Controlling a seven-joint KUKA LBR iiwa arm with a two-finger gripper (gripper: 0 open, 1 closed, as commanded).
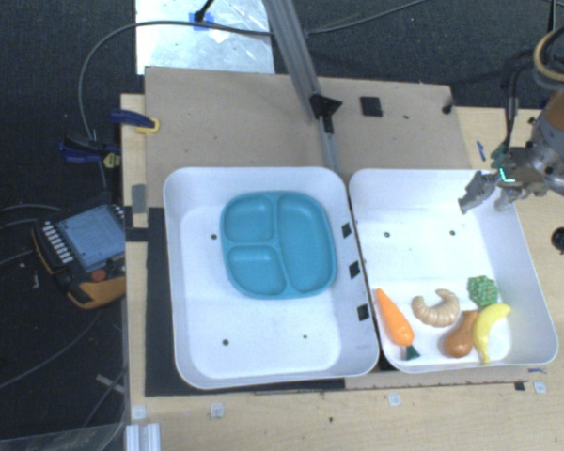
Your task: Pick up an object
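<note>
Orange against white, the carrot (394,318) lies at about six o'clock in the right bin (423,214), pointed up toward eleven, its green stub toward the front rim. Just to its three o'clock sits a tan curled shrimp-like piece (436,308), and past that a brown drumstick-shaped piece (460,334) that touches a yellow banana (490,328); a green broccoli (482,290) stands just above the banana. All five toy foods crowd the bin's front, from six round to four o'clock, and any of them could serve as the object to pick.

The rest of that bin's floor is bare white. The tool (477,195) hangs over the bin's far right corner, at roughly one o'clock, well apart from the cluster, with nothing visible in it; whether it stands wide or narrow I cannot tell at this size. Behind it the arm (559,139) comes in from three o'clock.

The left bin (193,271) carries a blue divided plate (279,243), set toward twelve o'clock.

By my reading the step in hand is the approach, with no grasp begun. The next move calls for travel toward five o'clock, then a descent onto one piece; the carrot, lying a little clear of the others, looks the easiest to straddle, while the banana and drumstick touch and may shift together.
</note>
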